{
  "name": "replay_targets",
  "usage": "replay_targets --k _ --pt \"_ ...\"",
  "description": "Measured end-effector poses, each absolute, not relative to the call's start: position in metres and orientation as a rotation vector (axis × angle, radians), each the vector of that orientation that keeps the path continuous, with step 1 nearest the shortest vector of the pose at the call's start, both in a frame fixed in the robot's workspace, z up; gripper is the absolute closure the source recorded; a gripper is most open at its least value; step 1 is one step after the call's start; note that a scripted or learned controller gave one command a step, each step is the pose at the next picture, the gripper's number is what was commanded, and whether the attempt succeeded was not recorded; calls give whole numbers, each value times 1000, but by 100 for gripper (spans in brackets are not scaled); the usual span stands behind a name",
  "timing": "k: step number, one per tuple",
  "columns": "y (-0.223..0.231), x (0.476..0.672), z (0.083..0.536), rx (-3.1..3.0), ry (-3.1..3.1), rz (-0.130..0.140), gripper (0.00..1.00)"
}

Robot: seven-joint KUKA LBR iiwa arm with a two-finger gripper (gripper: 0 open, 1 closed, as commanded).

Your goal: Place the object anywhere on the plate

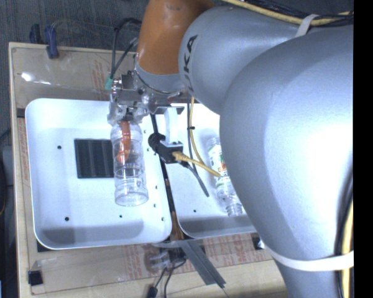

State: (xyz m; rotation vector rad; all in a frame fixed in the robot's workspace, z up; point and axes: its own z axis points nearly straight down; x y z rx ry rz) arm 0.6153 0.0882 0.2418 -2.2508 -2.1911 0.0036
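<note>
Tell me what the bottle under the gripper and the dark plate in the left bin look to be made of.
Bottle: likely clear plastic, glossy; the white bin shows through its walls, with an orange label inside or around it. Dark plate: matte black, flat and rectangular; possibly rubber or plastic, hard to tell.

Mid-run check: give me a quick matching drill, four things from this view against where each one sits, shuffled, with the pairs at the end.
Things:
1. clear plastic bottle
2. black plate
3. second bottle
4. gripper

Places:
A. flat on the left bin's floor
B. in the right bin, beside the arm
C. at the top end of a bottle over the left bin
D. hanging below the gripper, just right of the black plate

Pairs: 1-D, 2-A, 3-B, 4-C
</note>
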Motion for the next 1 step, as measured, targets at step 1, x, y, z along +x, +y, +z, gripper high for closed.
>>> replay_targets --k 1 --pt "117 562 190 -2360 -2069 11 100"
